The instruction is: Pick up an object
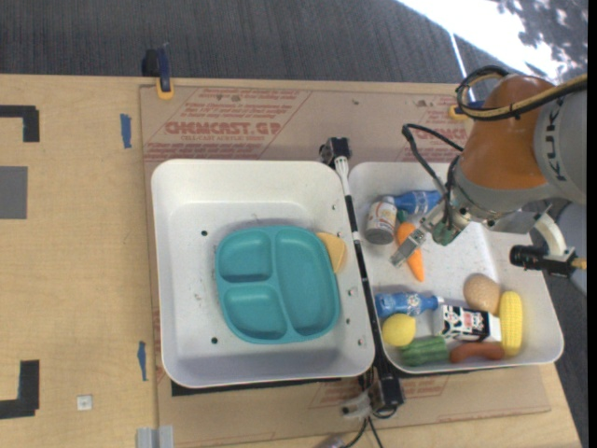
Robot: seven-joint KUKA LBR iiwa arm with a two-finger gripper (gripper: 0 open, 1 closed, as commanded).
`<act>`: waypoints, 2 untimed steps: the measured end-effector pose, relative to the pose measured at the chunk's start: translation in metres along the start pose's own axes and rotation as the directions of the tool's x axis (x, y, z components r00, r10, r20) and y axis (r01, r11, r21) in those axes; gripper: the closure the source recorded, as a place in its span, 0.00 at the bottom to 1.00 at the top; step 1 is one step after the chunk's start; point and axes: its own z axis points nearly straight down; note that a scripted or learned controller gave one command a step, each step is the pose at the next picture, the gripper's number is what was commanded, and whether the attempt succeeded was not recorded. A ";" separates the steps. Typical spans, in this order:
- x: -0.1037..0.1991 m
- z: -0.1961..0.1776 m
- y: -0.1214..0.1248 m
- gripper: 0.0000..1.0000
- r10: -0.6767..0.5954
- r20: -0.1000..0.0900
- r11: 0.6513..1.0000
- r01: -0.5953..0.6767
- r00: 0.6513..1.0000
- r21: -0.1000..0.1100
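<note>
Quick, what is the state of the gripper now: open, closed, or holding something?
Gripper: low in the right bin, at the carrot; open or closed cannot be told.

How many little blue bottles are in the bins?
2, both in the right bin. One blue bottle lies at the far end, beside a small can and close to the gripper. The other lies nearer, just above the lemon. The arm may hide more.

Right bin (550,339) crowded; bare floor around teal tray (277,284).
</note>
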 end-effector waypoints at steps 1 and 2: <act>0.018 0.034 -0.028 0.00 0.491 0.000 0.871 -0.491 0.871 -0.003; 0.016 0.023 -0.028 1.00 0.492 0.005 0.870 -0.492 0.870 -0.008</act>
